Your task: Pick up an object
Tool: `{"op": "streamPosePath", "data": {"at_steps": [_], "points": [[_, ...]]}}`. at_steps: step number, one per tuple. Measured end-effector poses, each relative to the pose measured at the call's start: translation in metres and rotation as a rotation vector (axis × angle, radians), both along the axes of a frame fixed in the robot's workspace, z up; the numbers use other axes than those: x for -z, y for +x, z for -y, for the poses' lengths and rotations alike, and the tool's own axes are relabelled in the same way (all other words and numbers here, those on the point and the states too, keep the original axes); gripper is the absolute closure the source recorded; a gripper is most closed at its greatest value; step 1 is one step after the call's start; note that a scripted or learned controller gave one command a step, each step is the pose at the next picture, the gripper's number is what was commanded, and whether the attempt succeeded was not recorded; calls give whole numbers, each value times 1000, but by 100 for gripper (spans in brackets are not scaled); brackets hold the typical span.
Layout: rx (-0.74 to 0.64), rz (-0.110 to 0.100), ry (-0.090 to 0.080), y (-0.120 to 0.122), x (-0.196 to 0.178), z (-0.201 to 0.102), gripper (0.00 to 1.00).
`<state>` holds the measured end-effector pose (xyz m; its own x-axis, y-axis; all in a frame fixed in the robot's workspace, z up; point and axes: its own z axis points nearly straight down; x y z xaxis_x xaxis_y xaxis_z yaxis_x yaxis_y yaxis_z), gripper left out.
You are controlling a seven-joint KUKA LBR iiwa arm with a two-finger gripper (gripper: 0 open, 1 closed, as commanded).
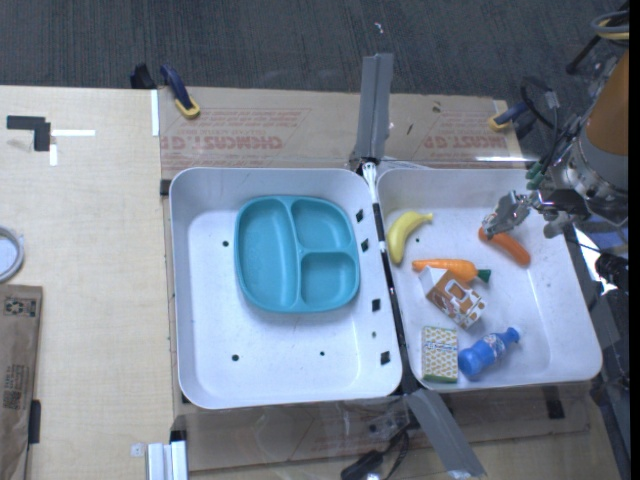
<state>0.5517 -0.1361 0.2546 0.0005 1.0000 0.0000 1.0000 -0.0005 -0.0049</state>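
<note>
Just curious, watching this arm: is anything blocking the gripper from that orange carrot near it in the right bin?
Nothing visible does. The gripper sits right at the upper carrot, with the banana and second carrot lying off to the side.

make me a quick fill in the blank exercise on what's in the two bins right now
1. The teal divided plate lies in the ____ bin of the view.
2. The plate has ____ compartments.
3. In the right bin, the banana lies nearest the ____ between the two bins.
4. The gripper is right beside the upper of two ____ items, one near it and one below the banana.

Missing words: left; three; divider; orange
</note>
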Motion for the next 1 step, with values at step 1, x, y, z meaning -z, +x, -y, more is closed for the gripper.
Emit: {"op": "streamPosePath", "data": {"at_steps": [1], "points": [[-69, 0, 1, 5, 88, -2, 0]]}}
